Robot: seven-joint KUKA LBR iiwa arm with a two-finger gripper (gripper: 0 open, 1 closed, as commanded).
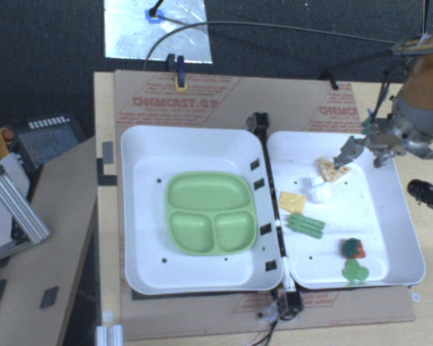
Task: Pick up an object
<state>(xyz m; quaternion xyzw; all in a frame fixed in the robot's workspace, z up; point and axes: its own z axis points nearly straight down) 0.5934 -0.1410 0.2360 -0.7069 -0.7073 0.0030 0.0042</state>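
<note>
My gripper (344, 157) hangs over the far part of the right bin (390, 215), its tip just above a tan wedge-shaped piece (330, 170). Nothing shows between its fingers. Close beside the wedge lies a small white object (320, 191). A yellow block (291, 202) and a green ridged piece (305, 225) lie toward the bin's left side. Near the front sit a red-and-green object (353, 248) and a green leaf-shaped piece (355, 271).
The left bin (141, 193) holds a green three-compartment plate (209, 213). A black divider with clips (268, 193) runs between the bins. The arm's grey and orange wrist (422, 99) stands over the right bin's far right corner.
</note>
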